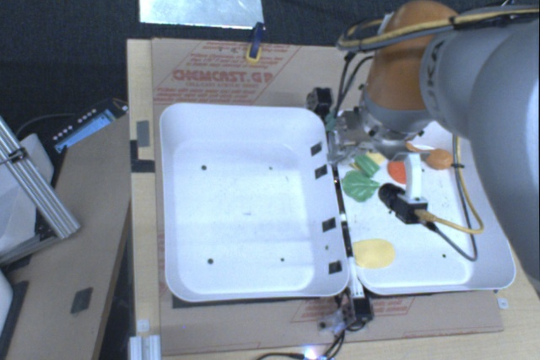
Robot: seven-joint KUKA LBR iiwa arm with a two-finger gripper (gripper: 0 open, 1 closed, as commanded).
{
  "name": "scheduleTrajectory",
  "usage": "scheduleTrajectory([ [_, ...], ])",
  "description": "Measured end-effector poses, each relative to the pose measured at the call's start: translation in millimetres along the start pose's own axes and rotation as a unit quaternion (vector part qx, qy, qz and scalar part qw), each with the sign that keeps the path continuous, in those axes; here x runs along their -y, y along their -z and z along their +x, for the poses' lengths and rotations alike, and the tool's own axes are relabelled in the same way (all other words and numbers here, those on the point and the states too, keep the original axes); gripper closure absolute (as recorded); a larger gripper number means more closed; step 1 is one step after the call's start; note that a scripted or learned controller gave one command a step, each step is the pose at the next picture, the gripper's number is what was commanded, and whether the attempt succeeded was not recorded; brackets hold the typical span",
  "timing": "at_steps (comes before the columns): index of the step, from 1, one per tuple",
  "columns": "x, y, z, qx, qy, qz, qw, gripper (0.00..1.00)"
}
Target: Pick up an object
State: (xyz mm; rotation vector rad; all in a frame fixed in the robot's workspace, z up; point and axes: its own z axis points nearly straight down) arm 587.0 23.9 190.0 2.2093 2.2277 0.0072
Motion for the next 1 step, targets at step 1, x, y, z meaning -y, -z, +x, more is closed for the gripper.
scheduleTrajectory([
  [1,-20.4,119.7,89.7,-0.003,0.003,-0.005,1.0,1.0],
])
